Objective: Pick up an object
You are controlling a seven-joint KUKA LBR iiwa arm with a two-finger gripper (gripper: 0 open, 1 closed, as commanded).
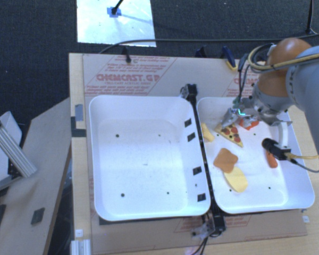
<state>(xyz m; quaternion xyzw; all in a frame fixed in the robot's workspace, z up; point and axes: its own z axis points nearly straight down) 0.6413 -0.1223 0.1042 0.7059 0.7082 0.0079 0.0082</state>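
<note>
The counter point(127, 73) is a pale sheet with red print across its far side, and it bears two shallow white bins side by side; the left bin point(143, 153) sits beside the right bin point(266, 187), their walls meeting along a dark seam; the grey arm point(308, 78) reaches in from the right, with its orange band point(287, 52) above the wrist, and bends down over the far part of the right bin; the hand point(238, 113) hangs low there with a small green light on it (whether it is apart or together I cannot tell from where I stand); nothing shows gripped in it.

All the loose things lie in the right bin; a pale yellow oval piece point(236, 180) lies near the front, touching an orange toast-like piece point(225, 160) just behind it; a toy pizza slice point(232, 133) lies flat just below the hand, its tip pointing toward the front right; a red-orange sausage-like piece point(271, 160) lies further right, well apart from the slice; a small yellow piece point(207, 132) rests by the seam; a small red piece point(249, 124) peeks out beside the hand, partly hidden.
</note>
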